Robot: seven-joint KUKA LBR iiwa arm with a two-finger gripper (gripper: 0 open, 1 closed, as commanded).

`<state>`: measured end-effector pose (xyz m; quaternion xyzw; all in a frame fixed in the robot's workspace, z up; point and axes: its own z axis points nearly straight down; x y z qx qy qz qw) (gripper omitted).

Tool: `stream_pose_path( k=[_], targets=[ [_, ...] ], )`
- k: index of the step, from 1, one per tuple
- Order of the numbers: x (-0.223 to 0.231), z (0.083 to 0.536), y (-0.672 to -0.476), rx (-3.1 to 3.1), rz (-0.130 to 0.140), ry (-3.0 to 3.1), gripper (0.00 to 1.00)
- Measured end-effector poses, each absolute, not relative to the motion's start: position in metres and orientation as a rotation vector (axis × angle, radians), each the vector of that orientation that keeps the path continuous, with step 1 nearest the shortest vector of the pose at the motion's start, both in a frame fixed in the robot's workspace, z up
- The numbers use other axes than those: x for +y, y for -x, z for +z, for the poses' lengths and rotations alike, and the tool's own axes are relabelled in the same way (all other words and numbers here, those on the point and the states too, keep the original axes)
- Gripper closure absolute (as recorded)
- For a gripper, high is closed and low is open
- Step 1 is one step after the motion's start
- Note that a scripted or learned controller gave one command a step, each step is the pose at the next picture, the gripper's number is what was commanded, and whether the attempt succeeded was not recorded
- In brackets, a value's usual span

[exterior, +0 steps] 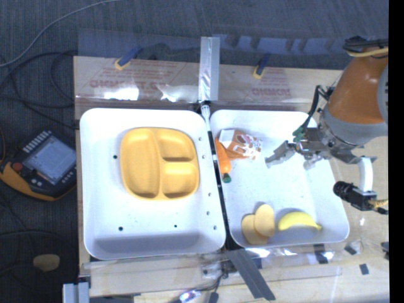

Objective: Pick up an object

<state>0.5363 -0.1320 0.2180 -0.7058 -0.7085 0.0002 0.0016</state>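
Bright overhead light, slightly soft focus.

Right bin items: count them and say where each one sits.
4. Packet at the top left, carrot along the left wall, tan piece and banana at the bottom. The arm may hide more.

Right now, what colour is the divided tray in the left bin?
Yellow-orange, plain with no pattern: the divided tray shows best in the camera view.

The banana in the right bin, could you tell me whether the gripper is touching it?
Apart. The camera view shows the gripper up in the bin's middle and the banana near the front wall, with bare white floor between them.
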Motion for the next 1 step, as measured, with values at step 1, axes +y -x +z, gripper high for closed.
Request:
stream_pose_path(
  k=[1],
  targets=[
    [-0.1153,0.1292,-0.6153,-2.137,0.001,2.297,0.0]
  ],
)
